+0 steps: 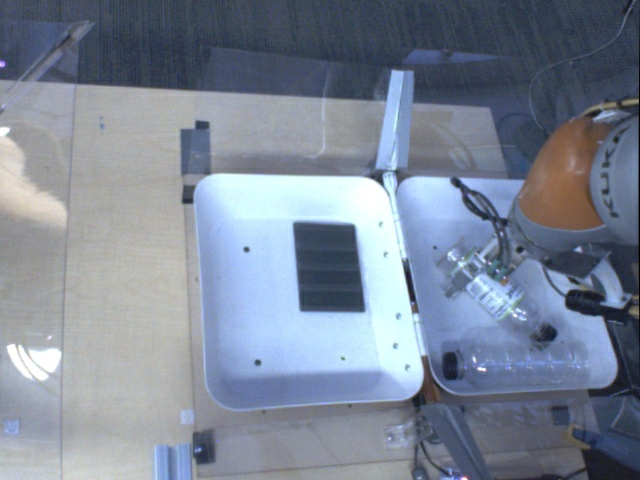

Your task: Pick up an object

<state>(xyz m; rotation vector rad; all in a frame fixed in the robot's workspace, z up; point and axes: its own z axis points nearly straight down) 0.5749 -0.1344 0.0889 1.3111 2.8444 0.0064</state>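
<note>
Nearest us, along the front wall of the right bin, we see a clear plastic bottle lying on its side. Its long axis runs left to right, parallel to the bin's front edge, and its dark cap points left, toward the rim shared with the left bin. We judge it empty and so very light; its thin walls would give under pressure, and the smooth round body could roll or slip out of a pinch. We would take it across the body near its middle, jaws closing front to back, square to its length, or else at the stiffer neck just behind the cap.

Farther back, near the middle of the same bin, we see a second, smaller clear object, tilted so that it runs from upper left down to lower right; we cannot tell its shape for certain. The gripper hangs right over its upper end. We cannot tell how the jaws are set, nor whether they touch it.

Left of all this, a dark ribbed slab lies flat in the left bin, long axis front to back. Behind the bins, bare desk stretches away.
</note>
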